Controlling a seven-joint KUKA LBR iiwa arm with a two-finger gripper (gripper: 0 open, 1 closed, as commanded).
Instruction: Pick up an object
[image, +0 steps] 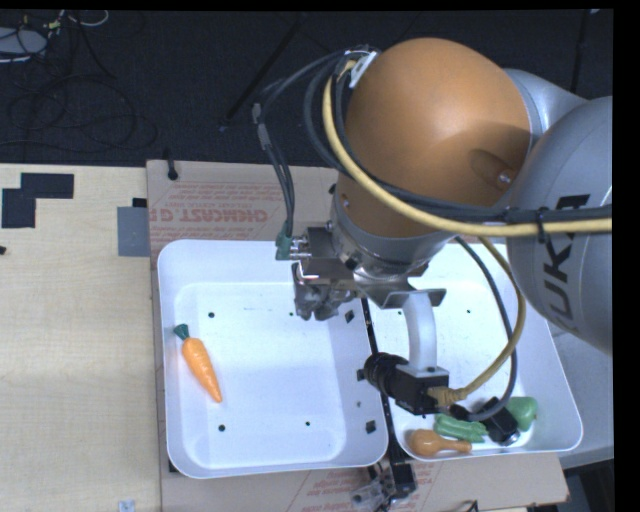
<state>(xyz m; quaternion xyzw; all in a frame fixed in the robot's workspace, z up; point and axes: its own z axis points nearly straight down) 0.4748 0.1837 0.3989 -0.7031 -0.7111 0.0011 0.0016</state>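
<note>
The tool (318, 300), its grip state impossible to tell, hangs over the left bin (200, 455), the carrot (201, 368) lying well to its left.

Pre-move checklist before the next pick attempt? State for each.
1. Target visible: carrot lies alone near the left wall of the left bin - ok.
2. Hand over the left bin's upper right part, apart from the carrot - ok.
3. Hand carrying anything: cannot tell.
4. Other targets: green pieces and an orange piece in the right bin's lower corner - ok.
5. Those pieces free of obstruction: black fitting and cables sit over them - not ok.
</note>
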